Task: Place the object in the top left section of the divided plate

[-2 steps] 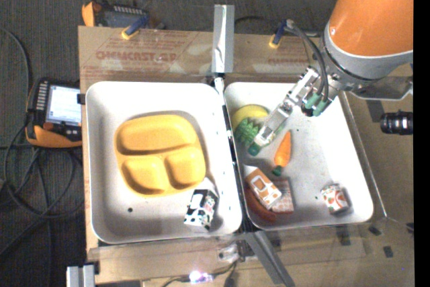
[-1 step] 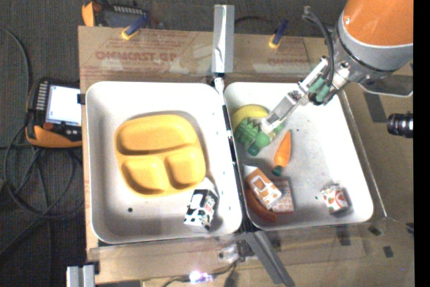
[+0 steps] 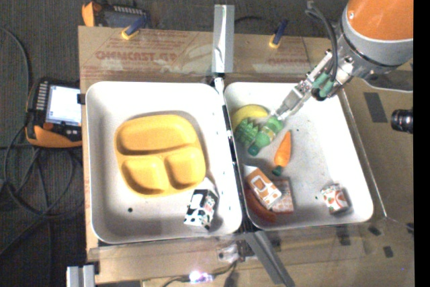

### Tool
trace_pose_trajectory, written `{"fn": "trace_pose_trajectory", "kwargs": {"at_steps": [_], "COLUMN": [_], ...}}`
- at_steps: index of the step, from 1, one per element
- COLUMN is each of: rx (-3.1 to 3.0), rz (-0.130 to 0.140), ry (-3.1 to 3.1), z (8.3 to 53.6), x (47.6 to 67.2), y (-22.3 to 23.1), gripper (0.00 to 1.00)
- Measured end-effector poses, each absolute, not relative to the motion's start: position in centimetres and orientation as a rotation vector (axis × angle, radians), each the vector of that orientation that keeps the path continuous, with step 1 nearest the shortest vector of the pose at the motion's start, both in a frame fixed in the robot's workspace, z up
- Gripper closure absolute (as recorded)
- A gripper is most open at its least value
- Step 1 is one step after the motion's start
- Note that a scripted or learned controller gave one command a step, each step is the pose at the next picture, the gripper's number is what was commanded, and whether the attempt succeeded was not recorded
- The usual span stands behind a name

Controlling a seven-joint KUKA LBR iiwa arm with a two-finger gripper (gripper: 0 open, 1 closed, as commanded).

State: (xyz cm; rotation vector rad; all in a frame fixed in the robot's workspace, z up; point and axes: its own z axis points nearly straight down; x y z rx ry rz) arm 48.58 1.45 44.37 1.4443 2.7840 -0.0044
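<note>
The yellow divided plate [image 3: 161, 152] lies in the left bin [image 3: 101, 212]; its long top section spans the upper part, with two smaller sections below. My gripper [image 3: 277, 116] reaches down into the right bin [image 3: 349, 165] from the upper right. Its tip is at the upper right edge of a green ridged toy [image 3: 254, 135]. That toy lies against a yellow round fruit [image 3: 246, 114]. An orange carrot [image 3: 283, 150] lies just right of the green toy, below the gripper tip.
A black-and-white carton [image 3: 201, 208] stands at the left bin's lower right, just off the plate. The right bin also holds an orange-and-white carton [image 3: 266, 190] on a brown item, and a small carton [image 3: 334, 198] at its lower right. A metal divider [image 3: 222, 44] stands between the bins.
</note>
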Motion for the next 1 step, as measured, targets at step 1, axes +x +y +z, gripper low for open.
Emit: {"fn": "trace_pose_trajectory", "kwargs": {"at_steps": [1], "rx": [1.378], "rz": [-0.001], "ry": [2.824], "z": [35.79], "x": [48.42], "y": [8.44], "gripper": [1.0]}}
